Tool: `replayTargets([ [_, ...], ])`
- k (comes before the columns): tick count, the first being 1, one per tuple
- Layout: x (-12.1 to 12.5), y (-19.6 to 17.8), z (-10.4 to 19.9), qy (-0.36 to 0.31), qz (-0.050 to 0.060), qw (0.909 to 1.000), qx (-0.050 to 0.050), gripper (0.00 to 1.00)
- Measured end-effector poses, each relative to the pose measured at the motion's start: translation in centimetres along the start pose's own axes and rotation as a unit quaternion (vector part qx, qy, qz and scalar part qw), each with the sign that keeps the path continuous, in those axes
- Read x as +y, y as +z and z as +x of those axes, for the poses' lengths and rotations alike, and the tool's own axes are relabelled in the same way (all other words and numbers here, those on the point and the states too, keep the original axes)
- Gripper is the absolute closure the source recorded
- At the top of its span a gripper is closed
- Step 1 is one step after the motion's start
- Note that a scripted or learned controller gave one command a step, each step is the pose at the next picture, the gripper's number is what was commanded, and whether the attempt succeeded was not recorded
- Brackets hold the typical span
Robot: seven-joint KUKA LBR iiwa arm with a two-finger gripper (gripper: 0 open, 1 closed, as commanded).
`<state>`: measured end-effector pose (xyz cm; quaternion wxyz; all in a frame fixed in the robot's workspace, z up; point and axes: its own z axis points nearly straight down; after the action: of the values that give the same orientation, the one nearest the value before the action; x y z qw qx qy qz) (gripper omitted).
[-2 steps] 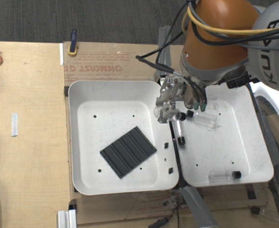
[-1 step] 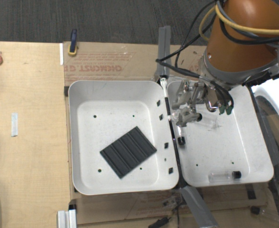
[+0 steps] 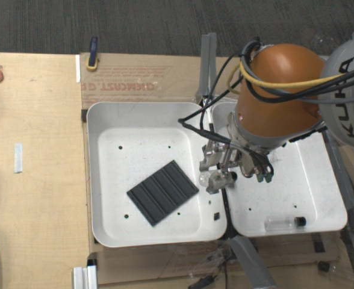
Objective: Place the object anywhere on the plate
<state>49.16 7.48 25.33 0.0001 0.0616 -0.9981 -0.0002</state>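
The arm's orange band hides much of the right bin [image 3: 321,221]. The gripper [image 3: 216,176] hangs over the rim between two white bins; whether it holds anything cannot be made out. One dark ribbed plate [image 3: 163,192] lies flat in the left bin [image 3: 105,161], just left of the gripper. One small clear tube [image 3: 283,223] lies in the right bin.

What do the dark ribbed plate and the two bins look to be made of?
Dark ribbed plate: matte dark grey, probably moulded plastic or rubber, judging by its even parallel grooves. Left bin and right bin: smooth white plastic, rounded corners, slight sheen.
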Motion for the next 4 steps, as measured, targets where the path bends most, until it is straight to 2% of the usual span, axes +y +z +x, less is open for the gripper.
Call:
replayTargets([
  [1, 0.0, 0.0, 0.0, 0.0, 0.0, 1.0, 0.0, 0.0],
  [2, 0.0, -0.9, -0.1, 0.002, 0.0, 1.0, -0.001, 1.0],
  [3, 1.6, 8.2, -6.1, -0.01, 0.0, 0.9999, 0.0, 1.0],
  [4, 3.8, 3.2, -6.8, -0.082, 0.0, 0.9967, -0.002, 1.0],
])
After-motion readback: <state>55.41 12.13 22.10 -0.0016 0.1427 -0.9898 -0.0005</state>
